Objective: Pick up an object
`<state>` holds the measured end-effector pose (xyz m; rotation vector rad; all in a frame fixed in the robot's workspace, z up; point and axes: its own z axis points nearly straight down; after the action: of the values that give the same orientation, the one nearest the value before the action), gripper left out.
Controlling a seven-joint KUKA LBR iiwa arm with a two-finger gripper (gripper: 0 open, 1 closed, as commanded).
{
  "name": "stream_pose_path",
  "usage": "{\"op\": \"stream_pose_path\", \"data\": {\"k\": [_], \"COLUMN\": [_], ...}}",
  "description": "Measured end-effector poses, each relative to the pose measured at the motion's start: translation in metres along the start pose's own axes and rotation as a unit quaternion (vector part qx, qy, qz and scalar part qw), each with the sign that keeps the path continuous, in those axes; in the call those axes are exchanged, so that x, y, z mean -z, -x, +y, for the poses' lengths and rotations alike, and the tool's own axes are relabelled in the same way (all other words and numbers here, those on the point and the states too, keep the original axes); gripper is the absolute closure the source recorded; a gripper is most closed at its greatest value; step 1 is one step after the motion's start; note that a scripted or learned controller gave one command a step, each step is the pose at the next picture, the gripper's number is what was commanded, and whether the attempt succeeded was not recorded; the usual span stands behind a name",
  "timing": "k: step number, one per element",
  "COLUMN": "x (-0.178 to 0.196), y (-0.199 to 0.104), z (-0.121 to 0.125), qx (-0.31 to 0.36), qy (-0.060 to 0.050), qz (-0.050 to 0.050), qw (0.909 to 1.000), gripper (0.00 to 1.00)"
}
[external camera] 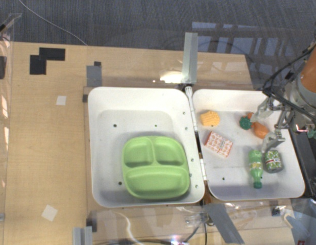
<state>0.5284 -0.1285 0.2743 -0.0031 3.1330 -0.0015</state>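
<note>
- Far left: pale wooden bench (40, 157) with black marks near its upper corner.
- Left white bin (96, 137), shallow and round-cornered, touching its neighbour along the middle seam.
- Inside it, toward the near side: green divided plate (155, 167), lying flat, three compartments facing up.
- Right white bin (219, 188), holding all the small items.
- Near its far left corner: yellow toy corn (210, 119), lying flat and apart from the rest.
- Just nearer and slightly right: red-and-white patterned packet (219, 144), flat, turned at an angle.
- Toward the near right: green bottle (256, 167) on its side, cap toward the near rim.
- Just beside the bottle's right: small round can (273, 161) with a green and red label.
- Beyond those two, at mid right: toy carrot (256, 128), orange with a green top pointing left, resting on the bin floor.
- Over the carrot: gripper (264, 130), reaching in from the right, fingers (274, 139) spread apart, one on each side of the carrot, not clamped on it.
- Far right: grey arm (306, 93) with orange band and dark cables.
</note>
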Motion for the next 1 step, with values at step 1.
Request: {"op": "stream_pose_path", "data": {"k": [1], "x": [-0.0498], "y": [0.0368], "z": [-0.07], "qx": [-0.112], "qy": [0.0], "qz": [0.001], "qw": [0.9937], "gripper": [0.0]}}
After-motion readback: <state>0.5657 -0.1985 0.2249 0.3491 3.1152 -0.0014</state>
